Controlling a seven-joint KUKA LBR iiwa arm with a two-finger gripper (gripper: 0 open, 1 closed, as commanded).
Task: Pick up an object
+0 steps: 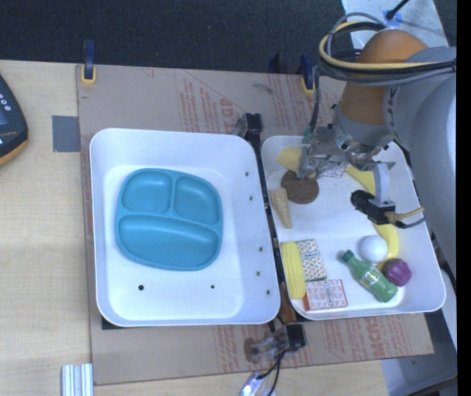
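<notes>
My gripper (313,168) hangs low over the far left part of the right bin (430,304). Just under it lies a brown round cookie (301,191), and a yellow piece (288,159) sits at its left side. I cannot tell whether the gripper touches either of them. A pale cone-shaped piece (280,207) lies a little nearer, along the bin's left wall.
The right bin also holds a corn cob (293,269), two patterned packets (310,259) (326,294), a green bottle (367,275), a white ball (373,247), a purple piece (397,271) and a banana (388,239). A blue divided plate (169,219) lies in the left bin (103,304).
</notes>
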